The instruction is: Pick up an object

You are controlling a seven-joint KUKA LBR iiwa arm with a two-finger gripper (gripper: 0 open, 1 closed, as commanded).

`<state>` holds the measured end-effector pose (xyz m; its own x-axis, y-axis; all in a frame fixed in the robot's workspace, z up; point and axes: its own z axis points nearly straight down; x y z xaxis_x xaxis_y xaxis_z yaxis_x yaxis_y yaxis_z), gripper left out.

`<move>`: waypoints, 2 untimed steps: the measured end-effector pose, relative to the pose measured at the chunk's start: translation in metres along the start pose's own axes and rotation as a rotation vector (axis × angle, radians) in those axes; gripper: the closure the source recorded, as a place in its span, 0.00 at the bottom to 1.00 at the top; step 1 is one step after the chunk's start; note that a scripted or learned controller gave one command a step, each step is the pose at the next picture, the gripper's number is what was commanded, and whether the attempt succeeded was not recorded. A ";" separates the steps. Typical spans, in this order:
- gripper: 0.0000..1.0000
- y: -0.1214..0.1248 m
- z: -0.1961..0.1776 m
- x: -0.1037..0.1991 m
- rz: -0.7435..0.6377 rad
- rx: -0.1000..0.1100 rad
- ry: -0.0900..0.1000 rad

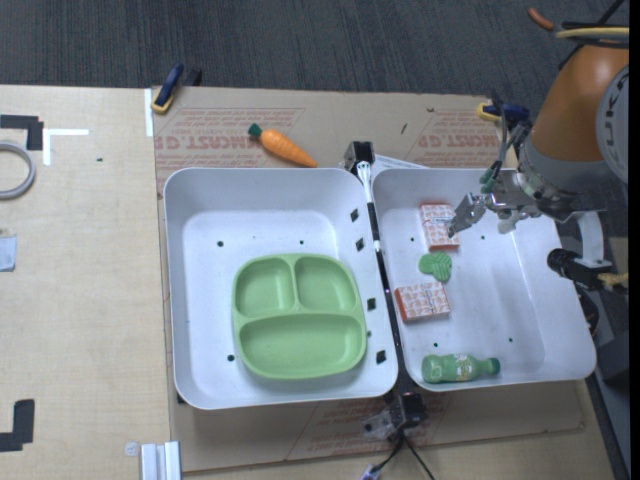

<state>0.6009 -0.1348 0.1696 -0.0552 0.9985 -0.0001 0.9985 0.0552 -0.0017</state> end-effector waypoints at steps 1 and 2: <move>0.00 0.032 0.077 0.033 0.206 0.001 0.001; 1.00 0.032 0.068 0.033 0.204 0.001 0.000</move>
<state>0.6307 -0.0999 0.1019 0.1480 0.9890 -0.0006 0.9890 -0.1480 -0.0030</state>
